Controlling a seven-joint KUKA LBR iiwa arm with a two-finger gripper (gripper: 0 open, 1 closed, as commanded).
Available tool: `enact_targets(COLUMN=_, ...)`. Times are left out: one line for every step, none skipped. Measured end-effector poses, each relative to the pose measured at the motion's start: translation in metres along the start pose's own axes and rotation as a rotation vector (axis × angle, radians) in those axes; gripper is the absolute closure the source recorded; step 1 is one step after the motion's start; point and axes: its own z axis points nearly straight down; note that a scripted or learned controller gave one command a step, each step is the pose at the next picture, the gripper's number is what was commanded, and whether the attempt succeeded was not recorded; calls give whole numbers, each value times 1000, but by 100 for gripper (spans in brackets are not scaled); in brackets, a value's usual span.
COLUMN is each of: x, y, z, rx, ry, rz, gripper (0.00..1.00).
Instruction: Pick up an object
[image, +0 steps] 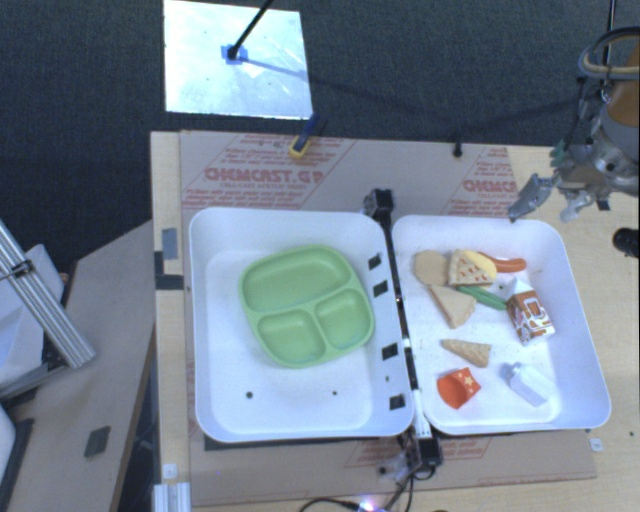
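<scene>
**Gripper held above the far corner of the right bin**

2 white bins are seen side by side on the surface. The gripper (553, 197) is positioned over the far right corner of the right bin (580, 300). Its fingers (527, 197) are spread apart, and nothing is held or touched by them. The small objects are scattered in the right bin: a round biscuit (431, 267), a cheese wedge (470, 268), a carton (529, 317), a red piece (458, 388) and a white bottle (527, 383). A green divided plate (305, 304) is placed in the left bin (215, 330).
</scene>
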Motion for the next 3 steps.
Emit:
enact_targets(x=1, y=2, z=-8, rx=-12, ry=-3, rz=-3, gripper=0)
enact_targets(x=4, y=10, z=51, rx=-8, ry=-2, rz=-6, gripper=0)
enact_targets(x=1, y=4, z=111, rx=-7, ry=-2, rz=-1, gripper=0)
